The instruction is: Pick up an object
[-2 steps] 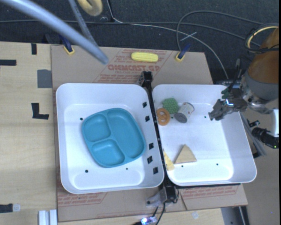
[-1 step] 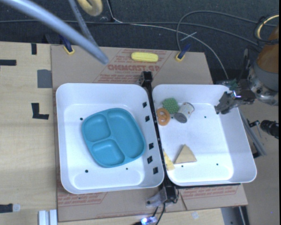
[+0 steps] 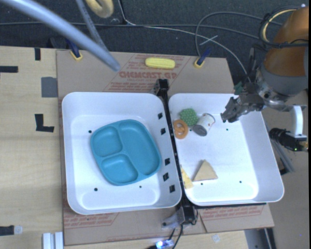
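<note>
Reaching in from the right, the gripper (image 3: 231,113) is seen hovering over the far right part of the right bin (image 3: 249,154), and whether it is parted or closed cannot be told from this slanted view; nothing is visibly held by it. Just to its left lie the likeliest targets: a small grey-and-white cylinder (image 3: 203,124) tipped on its side, a green leafy piece (image 3: 188,115) touching it on the far side, and an orange ring (image 3: 180,129) pressed close to the bin's left wall. These three are crowded together, so a clean grasp on any one of them is judged to be awkward, with neighbours likely to be nudged. A tan wedge (image 3: 205,171) is set well apart toward the near side, with bare white floor all around it, and it would probably be the easiest to approach. A yellow sliver (image 3: 186,180) is lodged against the near left wall, where little room is left for a finger. The left bin (image 3: 78,191) is occupied by a blue divided plate (image 3: 125,152), lying flat. Beyond the bins, a yellow corn-like piece (image 3: 159,63) rests on the cardboard sheet (image 3: 140,74) covering the desk (image 3: 20,154). The pick is judged not yet begun.
</note>
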You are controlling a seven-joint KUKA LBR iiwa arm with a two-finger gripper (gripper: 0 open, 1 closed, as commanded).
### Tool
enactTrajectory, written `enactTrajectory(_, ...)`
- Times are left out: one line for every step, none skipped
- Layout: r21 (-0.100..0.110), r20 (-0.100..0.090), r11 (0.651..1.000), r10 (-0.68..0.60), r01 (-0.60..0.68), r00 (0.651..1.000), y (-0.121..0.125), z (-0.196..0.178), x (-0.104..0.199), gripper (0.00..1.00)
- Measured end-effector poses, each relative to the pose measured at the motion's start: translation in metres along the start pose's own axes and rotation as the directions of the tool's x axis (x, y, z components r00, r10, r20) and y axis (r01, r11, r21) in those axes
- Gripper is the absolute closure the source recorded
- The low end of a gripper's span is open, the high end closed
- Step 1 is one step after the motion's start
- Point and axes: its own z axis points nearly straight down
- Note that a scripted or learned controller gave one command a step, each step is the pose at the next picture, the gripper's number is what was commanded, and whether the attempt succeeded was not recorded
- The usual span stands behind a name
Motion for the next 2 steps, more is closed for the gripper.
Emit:
enactTrajectory(0.003,-0.001,1.000,0.000,0.000,1.000,0.006,0.019,0.051,1.00)
enactTrajectory(0.003,0.000,1.000,0.000,0.000,1.000,0.016,0.036,0.100,1.00)
